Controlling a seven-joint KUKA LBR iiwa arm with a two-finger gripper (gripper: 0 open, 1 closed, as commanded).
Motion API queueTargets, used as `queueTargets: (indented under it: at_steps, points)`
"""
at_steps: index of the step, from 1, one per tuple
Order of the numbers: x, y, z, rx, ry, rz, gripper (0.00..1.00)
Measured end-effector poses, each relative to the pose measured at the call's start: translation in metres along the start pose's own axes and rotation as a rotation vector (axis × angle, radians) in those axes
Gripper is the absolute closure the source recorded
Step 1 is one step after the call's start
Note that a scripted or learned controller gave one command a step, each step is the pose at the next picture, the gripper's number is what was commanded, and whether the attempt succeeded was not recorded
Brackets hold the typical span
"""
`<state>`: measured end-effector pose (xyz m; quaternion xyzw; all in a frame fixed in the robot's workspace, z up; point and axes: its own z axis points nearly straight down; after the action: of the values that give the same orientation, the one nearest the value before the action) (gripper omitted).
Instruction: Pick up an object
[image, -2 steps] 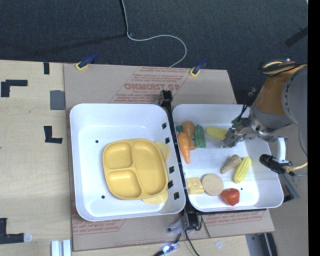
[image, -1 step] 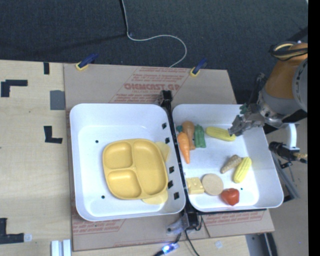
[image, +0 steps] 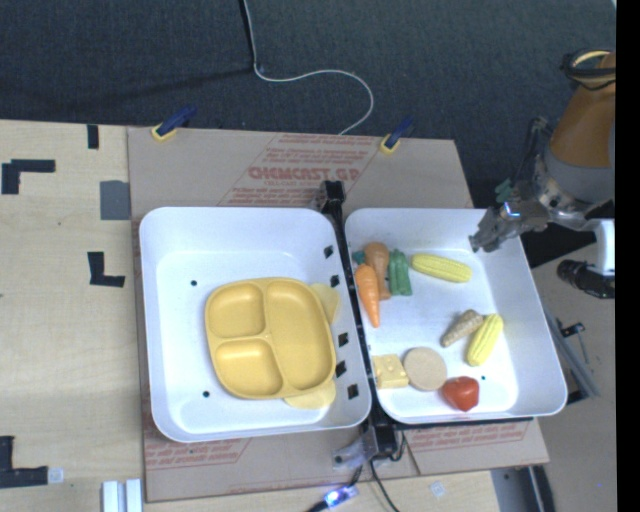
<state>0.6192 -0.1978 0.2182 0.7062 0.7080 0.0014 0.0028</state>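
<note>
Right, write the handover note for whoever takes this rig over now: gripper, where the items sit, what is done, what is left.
Gripper: at the right bin's upper right rim, above the toys, nothing visible in it; finger state unreadable from here.
Right bin holds: carrot, green vegetable, corn cob near the top; second corn cob and a tan piece to the right; cheese wedge, round cracker and tomato along the bottom.
Left bin: yellow divided tray.
Done: nothing picked up.
Left: descend, grasp one item, lift. The upper corn cob lies nearest the gripper.
</note>
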Motion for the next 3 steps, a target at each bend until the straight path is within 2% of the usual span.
queueTargets:
  at_steps: [1,2,3]
  points:
    - [0.001,0.0,-0.006,0.006,0.002,0.001,1.0]
    - [0.058,-0.002,-0.015,0.007,0.004,-0.004,1.0]
    - [0.104,-0.018,-0.016,0.008,0.004,-0.003,1.0]
